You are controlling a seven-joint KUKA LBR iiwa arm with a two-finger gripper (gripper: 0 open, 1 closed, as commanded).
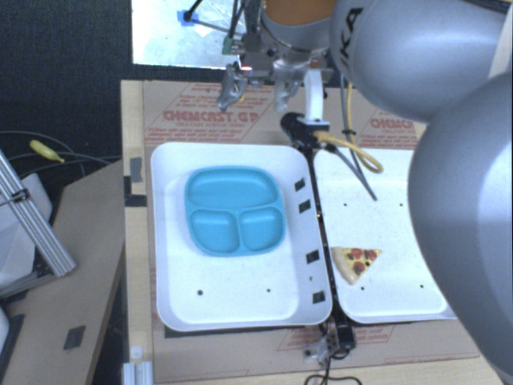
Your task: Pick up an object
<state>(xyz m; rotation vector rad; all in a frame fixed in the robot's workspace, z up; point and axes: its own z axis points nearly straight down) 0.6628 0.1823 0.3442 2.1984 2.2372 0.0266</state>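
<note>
A blue divided plate (235,210) lies in the left white bin (172,295), toward its far half. A toy pizza slice (356,262) rests in the right white bin (401,307), close to the divider between the bins. My gripper (256,96) hangs above the far edge of the left bin, over the cardboard, well above and behind the plate. Its two fingers (230,95) stand apart with nothing between them.
The big grey arm (433,70) fills the upper right and covers much of the right bin. A yellow cable (353,149) and a black bracket (298,127) sit at the far end of the divider. Aluminium framing (32,223) stands at the left.
</note>
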